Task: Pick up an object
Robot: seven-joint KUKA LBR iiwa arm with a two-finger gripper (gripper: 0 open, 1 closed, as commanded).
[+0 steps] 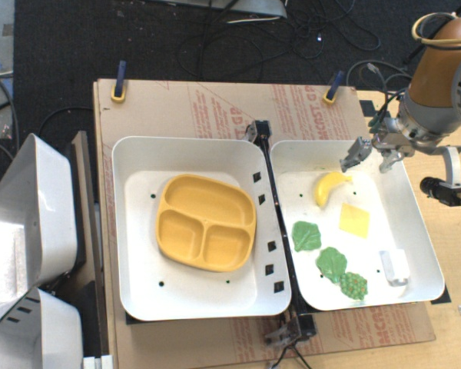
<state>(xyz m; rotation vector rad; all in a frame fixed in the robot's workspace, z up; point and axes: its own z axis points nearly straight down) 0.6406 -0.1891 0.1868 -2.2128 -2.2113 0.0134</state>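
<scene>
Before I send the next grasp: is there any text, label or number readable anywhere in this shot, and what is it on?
Red stamped lettering on the cardboard sheet under the bins: repeated along several strips, upside down or slanted, too blurred to read.
No readable marks on the yellow divided tray, the yellow square piece, the small white object or the gripper.

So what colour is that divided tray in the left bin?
Yellow-orange, the tray, plain in the camera view.

A yellow divided plate [207, 223] lies in the left bin [131, 206]. In the right bin [422, 237], a banana [329, 187] lies near the far edge. Beside the banana sit a yellow square [354, 220], three green leafy pieces [331, 264] and a small white block [393, 267]. The gripper [373, 154], fingers spread, hangs just above the banana, holding nothing.
</scene>
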